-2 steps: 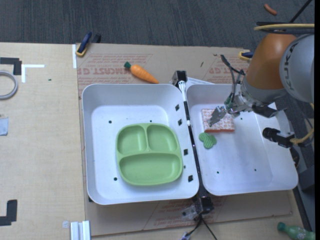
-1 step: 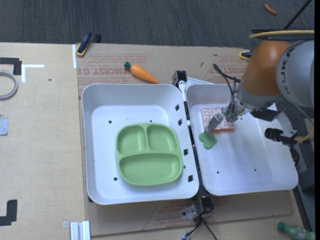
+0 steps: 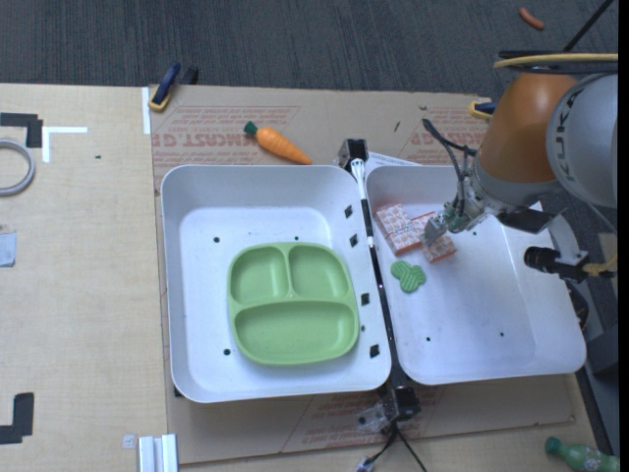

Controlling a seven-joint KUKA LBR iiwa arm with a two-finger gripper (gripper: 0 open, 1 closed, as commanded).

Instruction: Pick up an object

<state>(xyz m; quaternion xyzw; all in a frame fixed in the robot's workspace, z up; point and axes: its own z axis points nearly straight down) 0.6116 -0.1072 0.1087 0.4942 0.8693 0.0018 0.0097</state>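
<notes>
1. The thing nearest my work is a small pink and orange checked block [image 3: 439, 247] in the right bin [image 3: 491, 347], up in that bin's far-left part, close to the wall shared with the other bin.
2. My pincer [image 3: 435, 229] is down right at the top edge of that block, its tip touching or all but touching it. From this slanted view above I cannot tell how far apart my fingers stand, nor whether the block sits between them.
3. Just to the left of the block lies a flat pink and white checked piece [image 3: 399, 227], tilted, near the bin's left wall.
4. Below those two, a little nearer the camera, sits a small green toy [image 3: 409, 275] on the bin floor, apart from the block.
5. My arm [image 3: 550, 136] comes in from the right, its orange band above the bin's far-right corner.
6. The left bin [image 3: 197, 264] holds a green divided plate [image 3: 292, 303], lying flat near the middle.
7. Beyond the bins, on the cardboard, a toy carrot [image 3: 279, 144] lies near the left bin's far edge.
8. Farther left on the bench rests a blue-handled tool [image 3: 165, 85].
</notes>
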